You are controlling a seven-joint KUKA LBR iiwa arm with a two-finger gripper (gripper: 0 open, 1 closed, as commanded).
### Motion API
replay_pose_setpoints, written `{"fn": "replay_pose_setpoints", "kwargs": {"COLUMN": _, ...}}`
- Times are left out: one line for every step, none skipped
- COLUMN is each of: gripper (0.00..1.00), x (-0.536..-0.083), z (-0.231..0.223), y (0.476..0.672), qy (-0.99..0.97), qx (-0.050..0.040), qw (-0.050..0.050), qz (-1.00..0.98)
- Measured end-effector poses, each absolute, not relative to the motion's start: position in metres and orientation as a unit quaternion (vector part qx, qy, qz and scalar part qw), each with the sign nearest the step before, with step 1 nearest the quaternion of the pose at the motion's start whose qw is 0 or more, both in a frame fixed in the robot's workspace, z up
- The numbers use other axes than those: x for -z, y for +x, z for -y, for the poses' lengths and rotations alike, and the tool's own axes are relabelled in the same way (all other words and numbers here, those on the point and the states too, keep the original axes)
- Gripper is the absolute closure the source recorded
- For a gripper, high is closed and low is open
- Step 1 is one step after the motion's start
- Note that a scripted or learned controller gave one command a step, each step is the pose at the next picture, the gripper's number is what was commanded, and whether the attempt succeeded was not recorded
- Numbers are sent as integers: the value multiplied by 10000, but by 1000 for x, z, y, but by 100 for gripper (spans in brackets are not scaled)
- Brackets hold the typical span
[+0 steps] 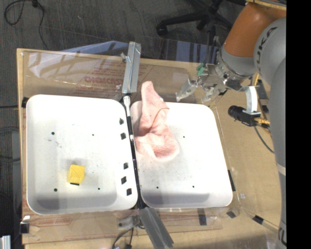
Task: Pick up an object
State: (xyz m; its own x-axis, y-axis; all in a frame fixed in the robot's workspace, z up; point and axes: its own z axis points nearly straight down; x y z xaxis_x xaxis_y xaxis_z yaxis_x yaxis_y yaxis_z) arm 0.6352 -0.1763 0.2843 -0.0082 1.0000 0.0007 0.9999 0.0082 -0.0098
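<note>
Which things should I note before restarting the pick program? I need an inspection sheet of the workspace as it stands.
Surface: brown bench bearing the left bin and the right bin, side by side.
Job's things: yellow block in the left bin, toward its near left; pink cloth in the right bin, bunched along its left rim, with its top end reaching past the far rim.
Clutter: nothing seen.
Grippers: gripper above the right bin's far rim, jaws open with nothing between them.
Cables: thin dark cable on the floor, far left.
Surroundings: dark carpet; chair base beyond the bench.
</note>
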Motion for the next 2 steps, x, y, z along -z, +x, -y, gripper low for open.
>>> {"fn": "replay_pose_setpoints", "kwargs": {"gripper": 0, "x": -192, "z": 146, "y": 613, "qy": -6271, "qx": -24, "qw": 39, "qz": 7789}}
{"fn": "replay_pose_setpoints", "kwargs": {"gripper": 0, "x": -93, "z": 114, "y": 607, "qy": -4750, "qx": -32, "qw": -42, "qz": 8800}}
